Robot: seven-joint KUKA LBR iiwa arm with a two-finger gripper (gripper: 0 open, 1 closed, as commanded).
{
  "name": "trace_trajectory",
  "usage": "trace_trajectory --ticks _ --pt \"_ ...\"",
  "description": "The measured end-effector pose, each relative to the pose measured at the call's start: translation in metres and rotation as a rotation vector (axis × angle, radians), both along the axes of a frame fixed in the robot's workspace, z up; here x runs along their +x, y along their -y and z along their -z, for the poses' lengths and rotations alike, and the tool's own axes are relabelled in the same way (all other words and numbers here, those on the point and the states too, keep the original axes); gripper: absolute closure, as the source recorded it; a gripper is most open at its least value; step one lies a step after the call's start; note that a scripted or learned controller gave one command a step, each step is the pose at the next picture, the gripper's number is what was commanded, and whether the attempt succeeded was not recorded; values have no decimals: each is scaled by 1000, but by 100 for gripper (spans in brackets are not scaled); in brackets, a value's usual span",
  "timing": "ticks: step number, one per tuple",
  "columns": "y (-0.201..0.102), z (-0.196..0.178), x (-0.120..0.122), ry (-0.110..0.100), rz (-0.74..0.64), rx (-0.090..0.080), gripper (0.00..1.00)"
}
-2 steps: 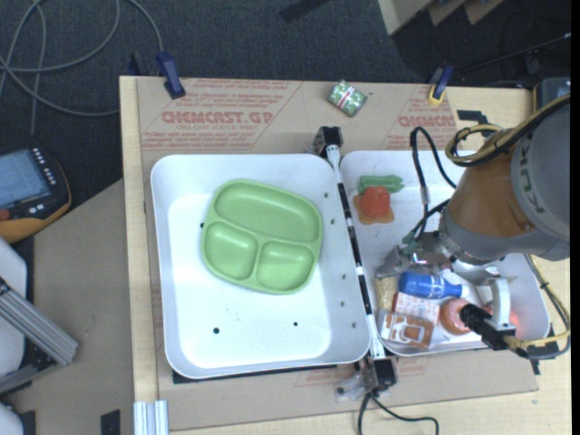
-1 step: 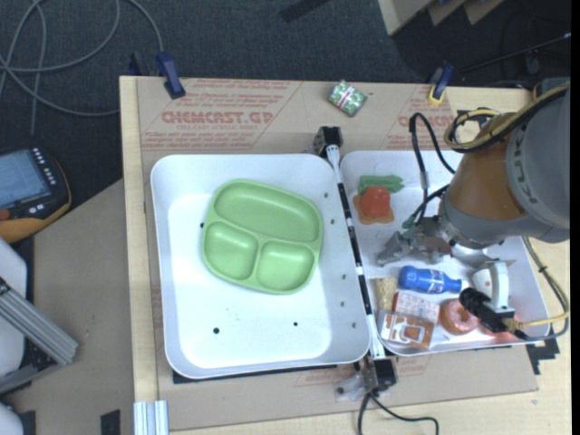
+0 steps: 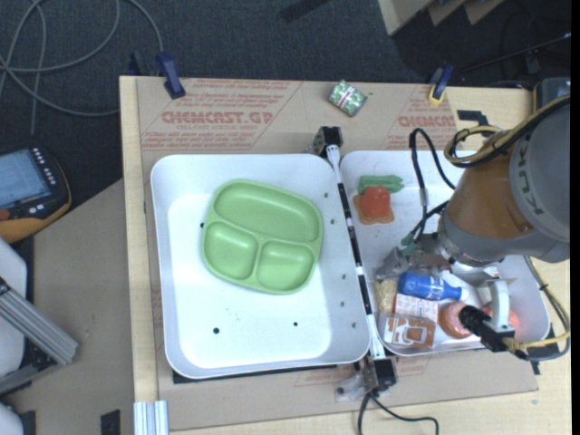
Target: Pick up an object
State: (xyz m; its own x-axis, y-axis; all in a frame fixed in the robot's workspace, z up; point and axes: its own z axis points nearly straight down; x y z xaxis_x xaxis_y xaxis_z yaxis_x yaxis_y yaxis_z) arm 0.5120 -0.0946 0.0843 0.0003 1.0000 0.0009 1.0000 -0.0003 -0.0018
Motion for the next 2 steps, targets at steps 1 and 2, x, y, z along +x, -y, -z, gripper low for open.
trace_trajectory --ticks 1,2 --pt "2 0 12 3 0 -1 0" --pt "11 0 -7 0 0 0 0"
